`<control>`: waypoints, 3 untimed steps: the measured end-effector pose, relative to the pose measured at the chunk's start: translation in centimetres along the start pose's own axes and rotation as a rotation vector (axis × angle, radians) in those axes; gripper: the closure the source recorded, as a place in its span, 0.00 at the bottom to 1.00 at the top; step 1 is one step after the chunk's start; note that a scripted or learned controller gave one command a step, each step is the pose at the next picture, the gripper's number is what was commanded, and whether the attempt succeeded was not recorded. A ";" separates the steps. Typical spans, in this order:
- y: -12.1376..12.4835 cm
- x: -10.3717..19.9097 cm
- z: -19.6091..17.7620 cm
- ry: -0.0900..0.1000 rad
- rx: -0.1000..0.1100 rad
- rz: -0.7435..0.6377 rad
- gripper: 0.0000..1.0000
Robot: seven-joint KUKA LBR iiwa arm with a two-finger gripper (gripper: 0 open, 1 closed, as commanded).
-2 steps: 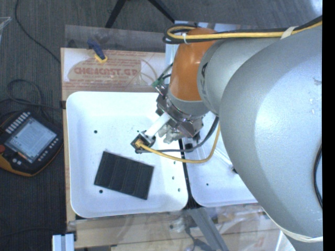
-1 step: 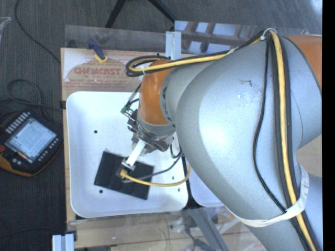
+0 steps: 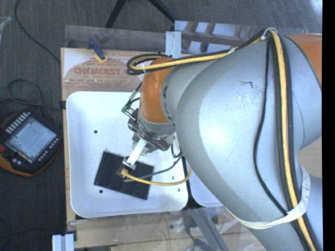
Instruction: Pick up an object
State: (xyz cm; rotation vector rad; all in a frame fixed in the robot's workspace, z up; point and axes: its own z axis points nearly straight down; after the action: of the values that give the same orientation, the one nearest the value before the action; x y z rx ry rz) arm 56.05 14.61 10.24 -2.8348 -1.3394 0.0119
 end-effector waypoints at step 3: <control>-0.1 -0.2 -1.5 -0.007 0.011 0.003 1.00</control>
State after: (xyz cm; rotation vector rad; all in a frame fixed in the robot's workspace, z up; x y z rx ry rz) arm 55.83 14.51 11.71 -2.8299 -1.3326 0.0297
